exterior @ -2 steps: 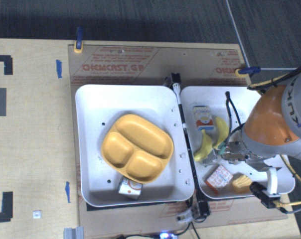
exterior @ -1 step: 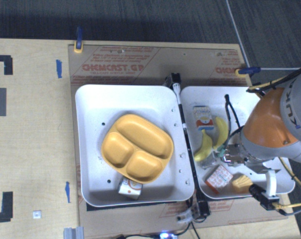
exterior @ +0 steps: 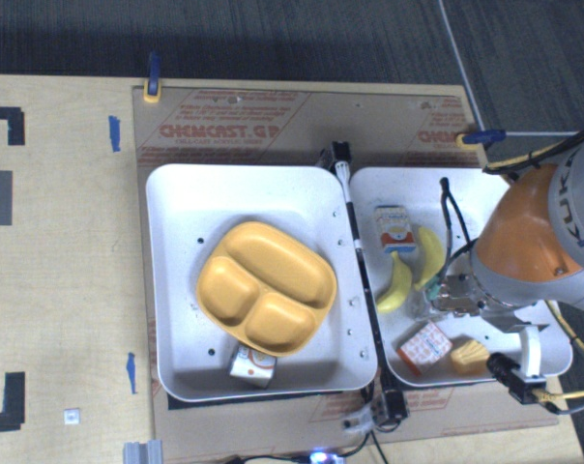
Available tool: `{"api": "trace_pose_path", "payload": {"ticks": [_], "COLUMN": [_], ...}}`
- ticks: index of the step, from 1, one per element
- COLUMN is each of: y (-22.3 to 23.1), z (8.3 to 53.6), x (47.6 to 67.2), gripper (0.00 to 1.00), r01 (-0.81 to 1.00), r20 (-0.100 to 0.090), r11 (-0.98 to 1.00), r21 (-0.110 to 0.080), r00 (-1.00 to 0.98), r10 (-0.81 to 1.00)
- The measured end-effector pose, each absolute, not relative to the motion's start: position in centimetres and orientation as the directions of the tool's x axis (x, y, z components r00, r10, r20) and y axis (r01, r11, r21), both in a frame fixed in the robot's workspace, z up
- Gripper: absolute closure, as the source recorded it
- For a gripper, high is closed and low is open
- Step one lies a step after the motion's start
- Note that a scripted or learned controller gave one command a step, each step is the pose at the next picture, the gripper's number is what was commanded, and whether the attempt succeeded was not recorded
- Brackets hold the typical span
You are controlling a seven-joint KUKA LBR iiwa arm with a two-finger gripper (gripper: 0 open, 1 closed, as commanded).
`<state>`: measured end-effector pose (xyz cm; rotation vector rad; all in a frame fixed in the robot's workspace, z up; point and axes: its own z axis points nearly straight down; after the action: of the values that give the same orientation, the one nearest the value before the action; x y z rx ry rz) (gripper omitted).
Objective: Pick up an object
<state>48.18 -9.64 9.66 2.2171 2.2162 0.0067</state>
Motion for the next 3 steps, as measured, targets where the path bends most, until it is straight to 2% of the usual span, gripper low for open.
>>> {"api": "trace_pose_path", "payload": {"ticks": [1,2,3], "y": [-9.6,-9.3,-9.3], "z": [9.7,8.6,9.7], "x": [48.2,48.0,48.2], "gripper": [0.0,0.0,1.0], "r01": [1.0,1.0,1.0], "r20": [-0.002,0.0,-0.003], "r11": [-0.001,-0.001,-0.001], "r21": [0.008,0.001,0.008], "r00": [0.001,0.001,0.001], "r10": [1.0,1.0,1.0]}}
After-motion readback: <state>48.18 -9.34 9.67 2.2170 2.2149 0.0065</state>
